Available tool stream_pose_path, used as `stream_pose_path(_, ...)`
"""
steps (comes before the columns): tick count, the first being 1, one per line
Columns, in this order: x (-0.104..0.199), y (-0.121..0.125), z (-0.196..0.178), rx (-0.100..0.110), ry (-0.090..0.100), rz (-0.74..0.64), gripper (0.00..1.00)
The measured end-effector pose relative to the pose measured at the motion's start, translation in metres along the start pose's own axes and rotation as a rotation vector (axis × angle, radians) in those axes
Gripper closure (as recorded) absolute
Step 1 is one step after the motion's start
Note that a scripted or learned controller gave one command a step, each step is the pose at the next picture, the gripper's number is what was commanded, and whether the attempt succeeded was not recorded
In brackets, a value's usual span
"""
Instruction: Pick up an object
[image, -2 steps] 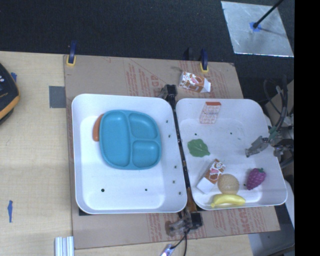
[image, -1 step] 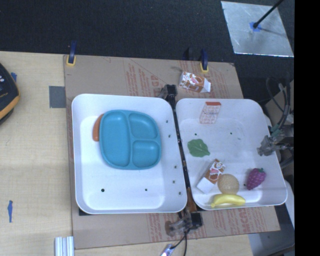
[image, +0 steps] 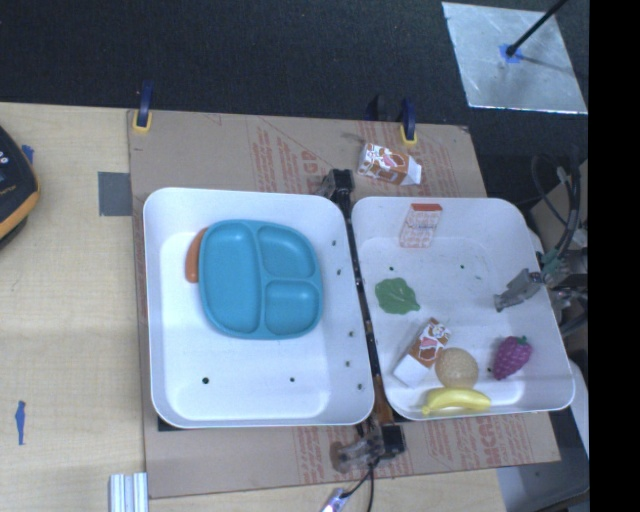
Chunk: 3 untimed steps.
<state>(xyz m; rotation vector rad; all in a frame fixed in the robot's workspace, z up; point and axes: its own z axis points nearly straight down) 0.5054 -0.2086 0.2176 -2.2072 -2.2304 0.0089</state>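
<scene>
The claw (image: 519, 290) sits low at the right edge of the right bin (image: 480, 225); I cannot tell if it is open or closed. Just near of it lie the grapes (image: 510, 356), with a ball (image: 456, 366), banana (image: 455, 401) and carton (image: 424, 348) to their left. A blue plate (image: 262, 278) is in the left bin (image: 170, 300).
</scene>
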Motion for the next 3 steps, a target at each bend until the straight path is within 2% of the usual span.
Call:
stream_pose_path(1,-0.003,-0.030,0.105,-0.002,0.002,0.005,0.00)
stream_pose_path(2,-0.003,0.038,0.033,-0.007,0.001,0.006,0.00)
stream_pose_path(3,-0.004,0.146,0.081,-0.004,0.002,0.007,0.00)
